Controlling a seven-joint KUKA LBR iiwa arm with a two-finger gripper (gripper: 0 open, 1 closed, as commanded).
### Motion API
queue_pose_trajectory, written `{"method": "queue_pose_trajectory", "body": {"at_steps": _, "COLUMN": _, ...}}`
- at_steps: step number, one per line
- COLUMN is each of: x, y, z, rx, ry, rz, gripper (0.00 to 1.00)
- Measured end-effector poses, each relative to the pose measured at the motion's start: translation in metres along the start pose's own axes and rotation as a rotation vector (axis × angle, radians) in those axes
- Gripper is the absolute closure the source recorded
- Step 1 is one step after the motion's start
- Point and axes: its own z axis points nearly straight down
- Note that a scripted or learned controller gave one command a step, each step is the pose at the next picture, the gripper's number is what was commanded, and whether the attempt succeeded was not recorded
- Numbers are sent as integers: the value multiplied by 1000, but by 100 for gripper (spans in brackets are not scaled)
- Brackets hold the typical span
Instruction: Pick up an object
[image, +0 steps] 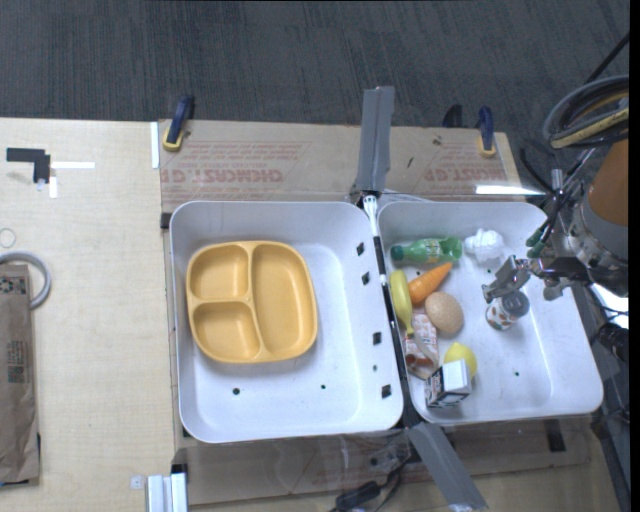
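So the bench (90, 180) carries two bins side by side. The left bin (285, 405) has a divided plate (252, 300) in its left half. The right bin (545, 385) is crowded along its left wall: a bottle (427, 249) at the top, then a carrot (430, 279) and a banana (400, 297), an egg-shaped thing (444, 312) below them, and a small carton (450, 383) lowest. The gripper (512, 290) sits mid-bin, right of the pile.
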Motion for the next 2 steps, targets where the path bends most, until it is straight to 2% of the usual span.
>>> {"method": "queue_pose_trajectory", "body": {"at_steps": 1, "x": 2, "y": 5, "z": 105, "rx": 0, "ry": 0, "rz": -30, "gripper": 0}}
{"method": "queue_pose_trajectory", "body": {"at_steps": 2, "x": -41, "y": 57, "z": 166, "rx": -2, "ry": 0, "rz": 21, "gripper": 0}}
